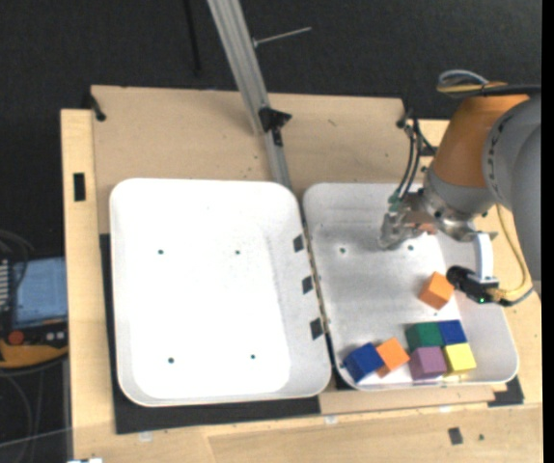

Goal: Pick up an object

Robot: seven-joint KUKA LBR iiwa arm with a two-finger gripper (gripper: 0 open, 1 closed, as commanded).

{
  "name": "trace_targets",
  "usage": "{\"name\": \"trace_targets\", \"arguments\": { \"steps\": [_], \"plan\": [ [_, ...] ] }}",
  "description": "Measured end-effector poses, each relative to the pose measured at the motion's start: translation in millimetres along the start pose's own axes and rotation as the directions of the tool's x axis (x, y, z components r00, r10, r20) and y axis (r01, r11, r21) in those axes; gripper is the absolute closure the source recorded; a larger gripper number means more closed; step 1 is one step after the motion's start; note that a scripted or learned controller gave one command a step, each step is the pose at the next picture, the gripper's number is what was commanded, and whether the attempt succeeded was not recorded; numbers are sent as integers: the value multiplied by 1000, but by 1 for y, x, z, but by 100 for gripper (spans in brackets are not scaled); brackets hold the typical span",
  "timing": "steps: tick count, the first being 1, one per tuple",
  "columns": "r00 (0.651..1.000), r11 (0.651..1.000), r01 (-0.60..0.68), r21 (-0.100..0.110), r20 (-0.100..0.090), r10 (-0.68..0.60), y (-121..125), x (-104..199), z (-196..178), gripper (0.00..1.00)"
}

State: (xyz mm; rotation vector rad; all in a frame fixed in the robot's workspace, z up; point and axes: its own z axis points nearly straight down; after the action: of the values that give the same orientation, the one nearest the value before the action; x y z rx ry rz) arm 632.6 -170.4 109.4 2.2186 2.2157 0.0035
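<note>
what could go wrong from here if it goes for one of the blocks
The gripper sits over bare floor in the right bin, away from every block, so closing here would likely catch nothing. The lone orange block lies close under the arm's wrist and could get knocked aside. The other blocks, like the green block and purple block, are packed together near the bin's front wall, leaving little room beside them.

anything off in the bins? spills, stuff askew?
Mostly fine. One orange block lies tilted, apart from the cluster of blocks along the right bin's near edge. No spills or damage visible.
</note>
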Motion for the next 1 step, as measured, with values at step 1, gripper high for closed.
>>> {"name": "trace_targets", "arguments": {
  "steps": [1],
  "plan": [
    [1000,1000,5,-1,-2,-5,9,3,-48,100]
  ]
}}
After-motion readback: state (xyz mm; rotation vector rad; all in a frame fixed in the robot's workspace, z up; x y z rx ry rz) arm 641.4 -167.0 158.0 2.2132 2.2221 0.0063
